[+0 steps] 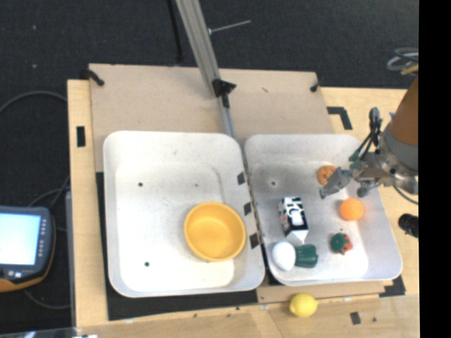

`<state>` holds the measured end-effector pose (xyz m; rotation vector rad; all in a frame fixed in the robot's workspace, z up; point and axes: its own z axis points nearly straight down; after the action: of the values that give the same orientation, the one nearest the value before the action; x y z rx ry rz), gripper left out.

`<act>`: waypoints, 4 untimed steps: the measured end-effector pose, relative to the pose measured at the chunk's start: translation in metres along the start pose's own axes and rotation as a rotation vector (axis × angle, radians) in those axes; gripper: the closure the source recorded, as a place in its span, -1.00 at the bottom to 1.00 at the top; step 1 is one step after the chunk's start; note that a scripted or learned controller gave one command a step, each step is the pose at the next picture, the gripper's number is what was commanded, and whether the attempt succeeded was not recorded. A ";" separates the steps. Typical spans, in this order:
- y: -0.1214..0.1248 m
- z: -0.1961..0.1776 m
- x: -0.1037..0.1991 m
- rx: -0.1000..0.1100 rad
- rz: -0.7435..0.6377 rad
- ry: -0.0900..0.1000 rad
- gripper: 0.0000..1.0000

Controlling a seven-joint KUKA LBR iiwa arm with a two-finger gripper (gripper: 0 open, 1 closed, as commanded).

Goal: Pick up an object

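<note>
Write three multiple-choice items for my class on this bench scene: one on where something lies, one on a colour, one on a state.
1. Where does the yellow bowl lie?
A. in the left bin
B. in the right bin
C. on the bench outside the bins

2. What colour is the ball just below the gripper?
A. blue
B. orange
C. white

3. How does the lemon stand to the bins?
A. inside the left bin
B. inside the right bin
C. outside both, on the bench in front

Answers: 1 A, the bowl sits near that bin's lower right corner. 2 B, it is plainly orange. 3 C, it rests beyond the right bin's front rim.
</note>
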<state>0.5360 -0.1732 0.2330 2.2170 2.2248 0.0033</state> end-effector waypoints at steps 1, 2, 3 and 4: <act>0.000 0.000 0.000 0.000 0.001 0.000 -1.00; 0.000 0.042 -0.001 0.005 0.005 -0.003 -1.00; 0.000 0.084 -0.002 0.005 0.006 -0.003 -1.00; 0.004 0.108 -0.004 -0.013 0.002 -0.007 -1.00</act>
<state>0.5403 -0.1772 0.1247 2.2089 2.2131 0.0097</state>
